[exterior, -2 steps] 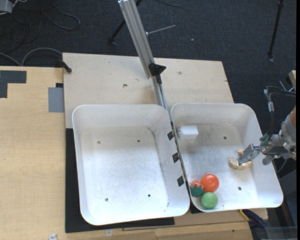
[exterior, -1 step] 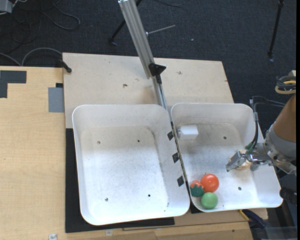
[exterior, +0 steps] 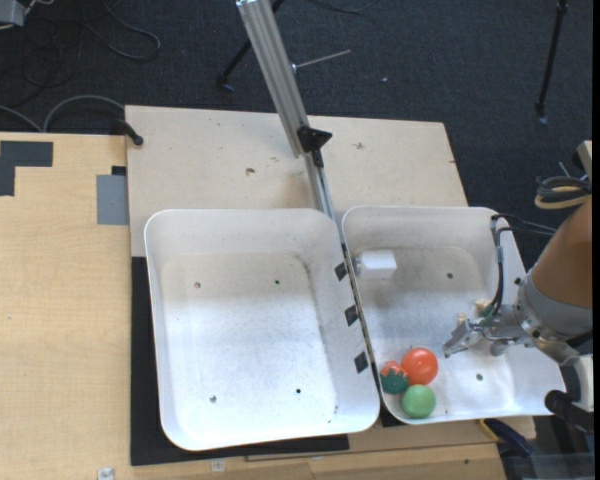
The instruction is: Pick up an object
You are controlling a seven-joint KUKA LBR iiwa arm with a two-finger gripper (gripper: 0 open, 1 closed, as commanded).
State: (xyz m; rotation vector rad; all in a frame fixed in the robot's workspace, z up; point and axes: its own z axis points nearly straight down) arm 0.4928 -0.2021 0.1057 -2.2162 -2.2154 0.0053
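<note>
Presently: two-finger metal gripper [exterior: 458, 336] low in the right shallow white plastic bin [exterior: 450, 226], just beside a smooth round red-orange ball [exterior: 420, 365]. Whether it is spread or closed, I cannot tell; nothing shows between its tips. Touching the ball: a glossy round green ball [exterior: 418, 401] and a small lumpy green-and-red toy [exterior: 393, 377], clustered in the near corner by the divider. A pale rectangular block [exterior: 378, 262] lies well apart. Advice: descend squarely over one ball; the curved surfaces likely roll away.
</note>
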